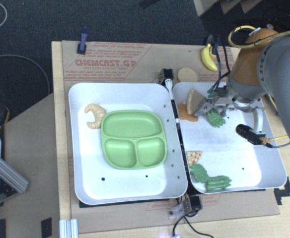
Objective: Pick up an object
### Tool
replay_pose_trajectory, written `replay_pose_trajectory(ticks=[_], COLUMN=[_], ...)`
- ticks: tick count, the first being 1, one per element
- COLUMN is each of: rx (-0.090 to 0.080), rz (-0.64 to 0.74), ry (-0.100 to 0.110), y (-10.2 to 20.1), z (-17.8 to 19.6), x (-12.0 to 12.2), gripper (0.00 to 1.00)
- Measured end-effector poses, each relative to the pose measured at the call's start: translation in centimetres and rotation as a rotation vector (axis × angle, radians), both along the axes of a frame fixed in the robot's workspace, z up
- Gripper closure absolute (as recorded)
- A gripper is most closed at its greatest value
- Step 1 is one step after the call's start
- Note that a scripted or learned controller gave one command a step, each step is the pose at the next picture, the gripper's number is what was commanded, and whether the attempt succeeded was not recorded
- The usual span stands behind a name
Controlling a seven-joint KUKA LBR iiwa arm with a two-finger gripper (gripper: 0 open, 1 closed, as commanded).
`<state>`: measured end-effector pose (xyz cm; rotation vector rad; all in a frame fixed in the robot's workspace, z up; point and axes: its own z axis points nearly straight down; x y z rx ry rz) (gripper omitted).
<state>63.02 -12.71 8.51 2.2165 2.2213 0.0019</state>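
Observation:
My gripper [210, 104] hangs low over the back of the right bin [264, 167], under the grey arm with its orange band [249, 58]. A small green leafy toy [216, 117] lies right below and slightly right of the gripper tip; whether it touches it is unclear. Just left of the gripper, a tan wedge [193, 101] rests on an orange piece [186, 115] against the bin's left wall. Toward the front of the bin lie a checkered cracker [193, 156] and a green vegetable toy [210, 179].
The left bin [85, 167] holds a green divided plate [133, 138] and a tan croissant [95, 114]. A black part with a cable [249, 133] sticks out on the right. Behind the bins sit a beige disc [187, 75] and a yellow object [209, 57].

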Motion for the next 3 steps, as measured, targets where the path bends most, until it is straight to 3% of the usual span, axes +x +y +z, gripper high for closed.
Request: replay_pose_trajectory(ticks=[1,3], rx=[-0.001,-0.004], rz=[0.000,0.003], ry=[-0.002,-0.006], y=[0.0,0.0], z=[1.1,3.1], x=[0.0,0.1], gripper=[1.00,1.00])
